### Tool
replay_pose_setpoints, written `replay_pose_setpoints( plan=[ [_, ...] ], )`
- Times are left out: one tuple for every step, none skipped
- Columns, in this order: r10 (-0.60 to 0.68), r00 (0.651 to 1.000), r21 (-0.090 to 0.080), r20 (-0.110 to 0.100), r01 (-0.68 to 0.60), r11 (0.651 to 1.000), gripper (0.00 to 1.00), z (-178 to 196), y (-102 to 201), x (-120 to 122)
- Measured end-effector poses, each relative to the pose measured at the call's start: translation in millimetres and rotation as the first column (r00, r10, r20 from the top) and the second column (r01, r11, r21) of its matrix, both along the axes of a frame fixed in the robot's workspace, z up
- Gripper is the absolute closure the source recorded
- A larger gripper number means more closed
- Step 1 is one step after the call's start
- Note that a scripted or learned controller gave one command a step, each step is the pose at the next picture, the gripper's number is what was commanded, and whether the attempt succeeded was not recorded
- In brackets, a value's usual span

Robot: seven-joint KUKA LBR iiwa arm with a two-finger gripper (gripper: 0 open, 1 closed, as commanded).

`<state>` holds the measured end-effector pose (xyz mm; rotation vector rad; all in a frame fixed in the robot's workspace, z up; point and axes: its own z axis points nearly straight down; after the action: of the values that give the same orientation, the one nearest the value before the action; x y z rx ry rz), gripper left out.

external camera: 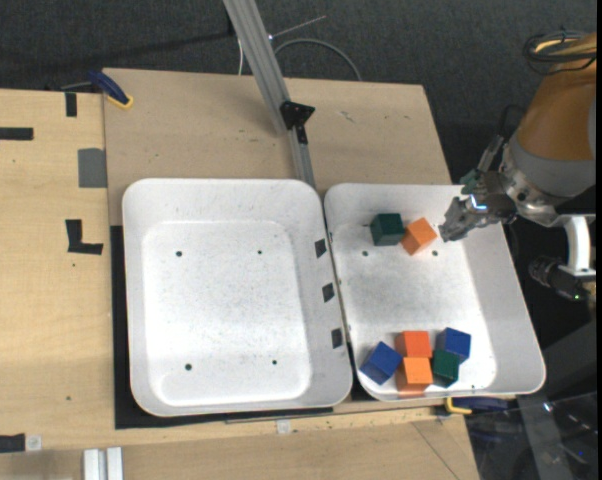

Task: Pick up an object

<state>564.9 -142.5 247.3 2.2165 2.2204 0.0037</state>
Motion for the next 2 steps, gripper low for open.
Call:
replay_pose_setpoints(
  plan=[
    [0.004, 1.0, 0.003, -0.006, -0.004, 1.0, 1.0, 6, 49, -13],
    [0.005, 1.0, 0.003, -0.006, -0.005, 1.0, 1.0, 2, 111, -16]
  ],
)
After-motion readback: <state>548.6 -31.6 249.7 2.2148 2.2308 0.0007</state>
